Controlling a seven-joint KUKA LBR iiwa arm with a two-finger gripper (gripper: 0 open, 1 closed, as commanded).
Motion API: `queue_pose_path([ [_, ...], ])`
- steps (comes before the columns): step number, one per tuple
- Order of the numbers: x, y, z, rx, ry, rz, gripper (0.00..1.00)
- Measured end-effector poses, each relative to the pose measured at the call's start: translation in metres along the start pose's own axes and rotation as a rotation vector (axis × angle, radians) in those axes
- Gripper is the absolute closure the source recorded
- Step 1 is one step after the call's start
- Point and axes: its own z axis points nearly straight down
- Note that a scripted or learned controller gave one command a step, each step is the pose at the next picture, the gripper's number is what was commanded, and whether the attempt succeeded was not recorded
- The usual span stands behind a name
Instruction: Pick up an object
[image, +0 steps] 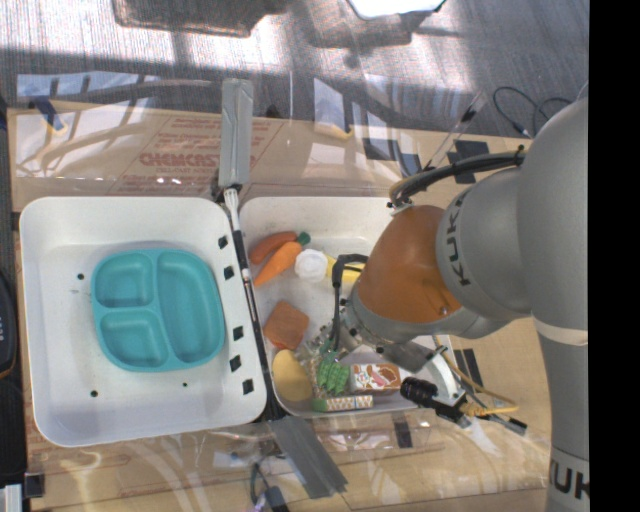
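The right bin (300, 210) holds several small items. An orange carrot (279, 256) with a green tip lies at the back left, next to a white round piece (311, 265). A brown square piece (287, 325) sits mid-left and a yellow round piece (290, 376) lies at the front left. A green item (332, 377), a small printed carton (376, 377) and a striped flat packet (346, 402) crowd the front. My gripper (336, 342) reaches down under the orange wrist band (405, 275), just above the green item, mostly hidden by the wrist.
The left bin (50, 400) holds a teal divided plate (158, 308). A grey divider rail (236, 130) runs between the bins at the back. Cables (470, 405) trail at the right bin's front right corner.
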Motion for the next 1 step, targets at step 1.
queue_pose_path([
  [1, -0.0368, 0.0926, -0.1004, 0.000, -0.003, 0.232, 1.00],
])
